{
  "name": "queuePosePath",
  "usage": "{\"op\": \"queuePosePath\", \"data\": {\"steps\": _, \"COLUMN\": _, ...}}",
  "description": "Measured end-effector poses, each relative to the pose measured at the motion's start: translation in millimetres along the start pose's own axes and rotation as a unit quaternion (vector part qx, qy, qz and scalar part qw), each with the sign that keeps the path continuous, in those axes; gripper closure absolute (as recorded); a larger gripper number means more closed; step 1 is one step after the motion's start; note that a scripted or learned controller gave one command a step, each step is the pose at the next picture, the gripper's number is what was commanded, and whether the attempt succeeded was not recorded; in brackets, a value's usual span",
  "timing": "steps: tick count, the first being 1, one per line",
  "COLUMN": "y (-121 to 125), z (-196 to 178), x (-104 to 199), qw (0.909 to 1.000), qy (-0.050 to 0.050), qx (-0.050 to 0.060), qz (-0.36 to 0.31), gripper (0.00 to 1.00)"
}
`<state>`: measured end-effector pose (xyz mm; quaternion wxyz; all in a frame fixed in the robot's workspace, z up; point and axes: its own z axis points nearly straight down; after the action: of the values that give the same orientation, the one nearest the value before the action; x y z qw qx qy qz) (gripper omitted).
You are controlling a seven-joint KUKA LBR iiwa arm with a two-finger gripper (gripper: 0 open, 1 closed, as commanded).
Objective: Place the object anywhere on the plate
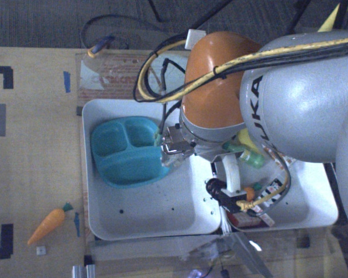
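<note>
- Teal plate [127, 152] lies in the left bin [139, 219], its right edge just beside the gripper [169, 146].
- Whether anything is carried cannot be told.

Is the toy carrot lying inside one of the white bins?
No, the toy carrot lies on the bench, outside the left white bin that holds the blue plate.

My arm [301, 91] fills the right of the frame: smooth grey casing with black KUKA lettering, a rounded orange band [217, 80] at upper centre, and yellow and black cables [162, 68] looping off its left side.
</note>
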<state>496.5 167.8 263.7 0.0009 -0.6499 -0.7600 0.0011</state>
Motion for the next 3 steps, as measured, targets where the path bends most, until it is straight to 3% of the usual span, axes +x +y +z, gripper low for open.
{"op": "queuePosePath", "data": {"steps": 1, "y": -14, "z": -97, "x": 22, "qw": 0.9980, "qy": 0.000, "qx": -0.002, "qz": -0.064, "gripper": 1.00}}
{"op": "queuePosePath", "data": {"steps": 2, "y": 5, "z": 20, "x": 39, "qw": 0.9997, "qy": 0.000, "qx": -0.001, "qz": -0.024, "gripper": 1.00}}
{"op": "queuePosePath", "data": {"steps": 3, "y": 6, "z": 9, "x": 39, "qw": 0.9997, "qy": 0.000, "qx": -0.002, "qz": -0.023, "gripper": 1.00}}
